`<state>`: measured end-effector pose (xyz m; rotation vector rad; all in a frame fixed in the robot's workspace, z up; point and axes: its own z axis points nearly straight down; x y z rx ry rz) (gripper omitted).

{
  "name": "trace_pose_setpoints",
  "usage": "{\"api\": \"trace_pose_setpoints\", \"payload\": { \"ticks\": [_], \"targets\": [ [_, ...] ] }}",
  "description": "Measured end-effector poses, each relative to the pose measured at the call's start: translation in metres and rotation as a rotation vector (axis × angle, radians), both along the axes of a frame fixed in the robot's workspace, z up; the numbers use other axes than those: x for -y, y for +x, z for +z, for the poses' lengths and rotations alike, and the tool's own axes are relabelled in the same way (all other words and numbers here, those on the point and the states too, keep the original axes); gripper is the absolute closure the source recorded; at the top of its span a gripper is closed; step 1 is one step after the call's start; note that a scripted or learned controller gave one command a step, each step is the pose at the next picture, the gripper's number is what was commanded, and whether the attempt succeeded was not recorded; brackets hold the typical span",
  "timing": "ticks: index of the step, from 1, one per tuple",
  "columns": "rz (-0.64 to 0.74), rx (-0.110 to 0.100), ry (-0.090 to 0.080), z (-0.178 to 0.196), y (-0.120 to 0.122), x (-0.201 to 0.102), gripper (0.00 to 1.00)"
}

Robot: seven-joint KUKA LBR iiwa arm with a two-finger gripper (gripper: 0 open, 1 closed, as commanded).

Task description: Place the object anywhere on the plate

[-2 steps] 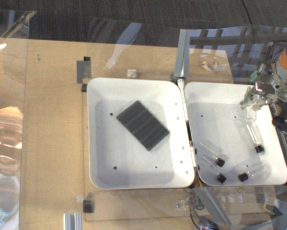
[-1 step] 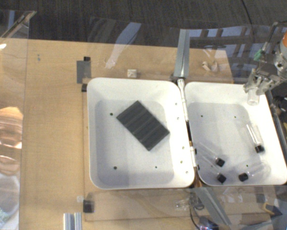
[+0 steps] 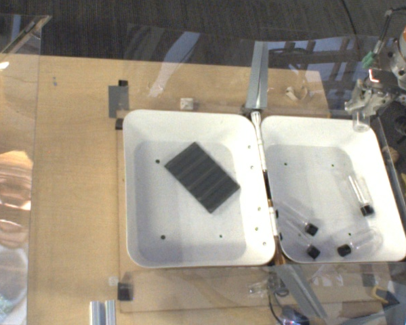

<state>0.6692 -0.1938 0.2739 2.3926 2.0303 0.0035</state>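
Gripper (image 3: 362, 107) sits at the far-right corner of the right bin (image 3: 386, 156), just over the rim, hanging off the arm (image 3: 404, 53) that comes in from the upper right. Metal parts there are small and cluttered; can't tell how it's set, and nothing visible in it or touching it. Plate (image 3: 202, 177) is the dark ribbed rectangle in the left bin (image 3: 138, 181), lying flat, rotated diagonal, roughly centre and slightly toward the far edge, not touching any wall. Task items are in the right bin: clear tubes with black caps. One tube (image 3: 360, 193) lies near the right wall, cap toward the near edge. Three more black caps (image 3: 312, 229) cluster along the near edge of that bin, their clear bodies hard to make out against the white floor; one cap near the near-left corner, one just beside it closer to the rim, one toward the near-right corner. All tubes are well apart from the gripper and from the plate. Bins sit side by side, touching along the middle seam, on the wooden bench (image 3: 74, 181). Small white block (image 3: 186, 103) on the bench beyond the left bin's far edge.
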Motion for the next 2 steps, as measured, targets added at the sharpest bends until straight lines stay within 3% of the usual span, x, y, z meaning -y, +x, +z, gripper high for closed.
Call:
{"api": "trace_pose_setpoints", "payload": {
  "ticks": [1, 2],
  "targets": [
    [0.018, 0.001, 0.0, 0.028, 0.001, -0.006, 1.0],
    [0.215, 0.001, 0.0, -0.039, -0.029, -0.029, 1.0]
  ]
}}
